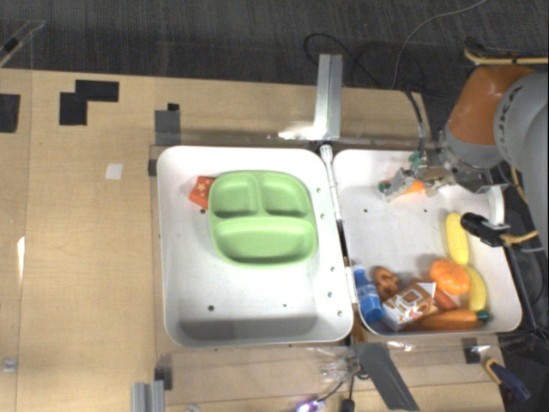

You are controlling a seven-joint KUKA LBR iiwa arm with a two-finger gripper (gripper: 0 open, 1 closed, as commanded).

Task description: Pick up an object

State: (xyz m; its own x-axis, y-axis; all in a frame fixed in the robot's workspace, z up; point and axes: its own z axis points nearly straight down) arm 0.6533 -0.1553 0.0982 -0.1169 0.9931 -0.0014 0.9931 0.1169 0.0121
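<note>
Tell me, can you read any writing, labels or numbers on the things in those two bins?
No text is readable anywhere.
The carton in the right bin has a printed face, too blurred to read.
The orange packet beside the green tray in the left bin shows a mark, too small to read.

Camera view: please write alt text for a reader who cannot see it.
The arm's tool hovers at the far side of the right bin, with something orange beside it. Toy foods are piled in that bin's near corner; the left bin holds a green divided tray.
</note>
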